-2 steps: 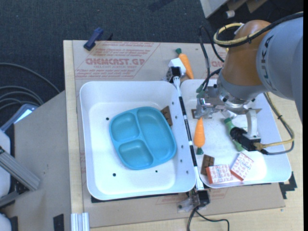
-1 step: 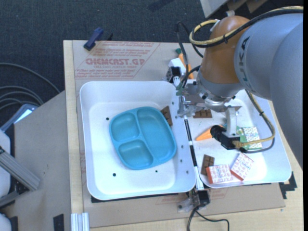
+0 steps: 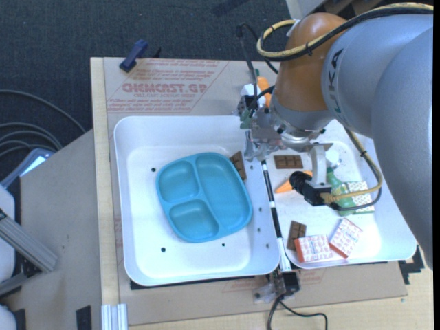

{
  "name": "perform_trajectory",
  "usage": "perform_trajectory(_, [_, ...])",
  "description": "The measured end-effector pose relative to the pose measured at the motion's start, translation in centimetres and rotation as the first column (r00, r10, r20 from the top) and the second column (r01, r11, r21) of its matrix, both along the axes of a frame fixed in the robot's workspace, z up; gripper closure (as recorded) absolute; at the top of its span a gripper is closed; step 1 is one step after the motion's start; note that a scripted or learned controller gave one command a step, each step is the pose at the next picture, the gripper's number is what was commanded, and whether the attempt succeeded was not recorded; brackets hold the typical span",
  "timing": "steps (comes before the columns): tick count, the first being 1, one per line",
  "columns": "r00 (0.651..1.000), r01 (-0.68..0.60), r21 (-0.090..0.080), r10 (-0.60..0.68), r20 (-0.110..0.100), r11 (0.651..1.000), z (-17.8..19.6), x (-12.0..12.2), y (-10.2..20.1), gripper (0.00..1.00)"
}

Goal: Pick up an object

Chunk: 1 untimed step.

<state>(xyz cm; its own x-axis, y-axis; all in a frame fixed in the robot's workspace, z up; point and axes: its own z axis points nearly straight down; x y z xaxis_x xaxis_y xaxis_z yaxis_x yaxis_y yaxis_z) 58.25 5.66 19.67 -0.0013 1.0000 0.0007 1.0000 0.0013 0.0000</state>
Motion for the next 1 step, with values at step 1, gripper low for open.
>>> perform_trajectory(1, [1.000, 0.002, -0.002, -0.002, 0.000, 1.000, -1.02, 1.02, -7.28, 1.00])
